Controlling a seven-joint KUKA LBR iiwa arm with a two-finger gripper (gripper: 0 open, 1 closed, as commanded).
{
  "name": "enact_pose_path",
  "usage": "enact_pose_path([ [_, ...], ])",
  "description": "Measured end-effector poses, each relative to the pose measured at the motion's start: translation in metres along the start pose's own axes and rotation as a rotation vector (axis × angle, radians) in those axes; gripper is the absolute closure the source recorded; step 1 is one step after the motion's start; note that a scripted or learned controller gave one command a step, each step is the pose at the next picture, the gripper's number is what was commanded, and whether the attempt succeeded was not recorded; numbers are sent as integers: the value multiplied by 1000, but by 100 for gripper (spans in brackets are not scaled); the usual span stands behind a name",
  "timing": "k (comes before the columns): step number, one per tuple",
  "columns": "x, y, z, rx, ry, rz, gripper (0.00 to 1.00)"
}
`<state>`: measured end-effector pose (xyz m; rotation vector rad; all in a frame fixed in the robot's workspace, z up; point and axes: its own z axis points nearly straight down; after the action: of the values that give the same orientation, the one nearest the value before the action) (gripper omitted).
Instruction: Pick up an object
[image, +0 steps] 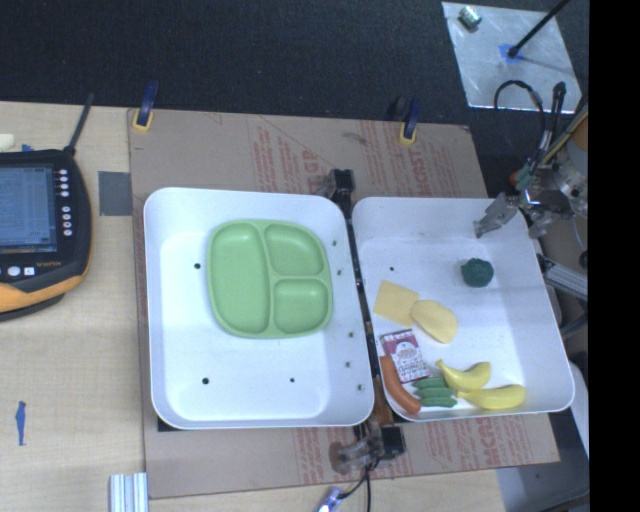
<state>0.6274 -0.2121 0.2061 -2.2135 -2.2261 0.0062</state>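
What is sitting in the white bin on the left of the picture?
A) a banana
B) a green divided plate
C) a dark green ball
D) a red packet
B: the green divided plate lies alone in the left bin, while the food items are in the right bin.

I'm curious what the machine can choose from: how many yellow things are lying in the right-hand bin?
4: a flat yellow square, a pale rounded piece beside it, and two bananas near the front edge. More may hide beneath them.

A robotics lab: a teach pendant (35, 228) lies at the bench's (80, 400) left, clamps (146, 105) pin cardboard (300, 150) under two white bins (160, 300), cables (520, 95) trail far right.
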Motion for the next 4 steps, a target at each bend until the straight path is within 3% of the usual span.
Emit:
enact_pose_path([
  [1,1,7,64,0,1,-2,0],
  [2,1,-14,75,1,0,0,0],
  [3,1,-3,100,-1,-1,-2,0],
  [4,0,-1,13,-4,0,2,0],
])
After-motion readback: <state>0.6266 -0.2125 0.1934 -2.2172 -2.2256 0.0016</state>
